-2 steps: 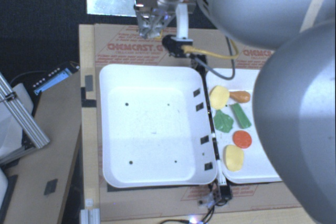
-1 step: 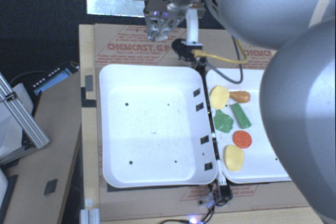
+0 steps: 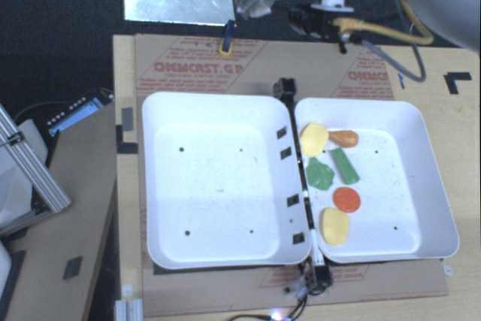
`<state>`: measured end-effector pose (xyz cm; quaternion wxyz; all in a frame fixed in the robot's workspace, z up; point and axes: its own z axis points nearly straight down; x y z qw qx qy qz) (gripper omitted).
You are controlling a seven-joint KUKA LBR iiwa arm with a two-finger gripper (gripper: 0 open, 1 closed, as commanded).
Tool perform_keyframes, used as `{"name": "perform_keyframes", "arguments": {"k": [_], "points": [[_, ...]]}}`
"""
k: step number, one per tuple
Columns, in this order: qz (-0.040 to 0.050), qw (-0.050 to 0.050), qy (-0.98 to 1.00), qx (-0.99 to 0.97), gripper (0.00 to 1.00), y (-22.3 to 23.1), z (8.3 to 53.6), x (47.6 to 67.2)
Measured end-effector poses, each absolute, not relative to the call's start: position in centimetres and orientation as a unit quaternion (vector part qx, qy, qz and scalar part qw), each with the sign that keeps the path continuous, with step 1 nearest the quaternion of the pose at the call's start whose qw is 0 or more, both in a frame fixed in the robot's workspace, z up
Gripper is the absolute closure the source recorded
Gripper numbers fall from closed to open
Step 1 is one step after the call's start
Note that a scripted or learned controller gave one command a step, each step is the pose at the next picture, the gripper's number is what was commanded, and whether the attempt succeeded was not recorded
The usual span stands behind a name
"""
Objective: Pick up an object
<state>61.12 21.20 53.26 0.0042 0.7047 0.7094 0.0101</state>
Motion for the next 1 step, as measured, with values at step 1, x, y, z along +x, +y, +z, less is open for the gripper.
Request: {"name": "perform_keyframes", "arguments": {"k": [1], "points": [[-0.0045,-0.002,0.709,0.705,1.00,23.53,40.37,63.55]]}}
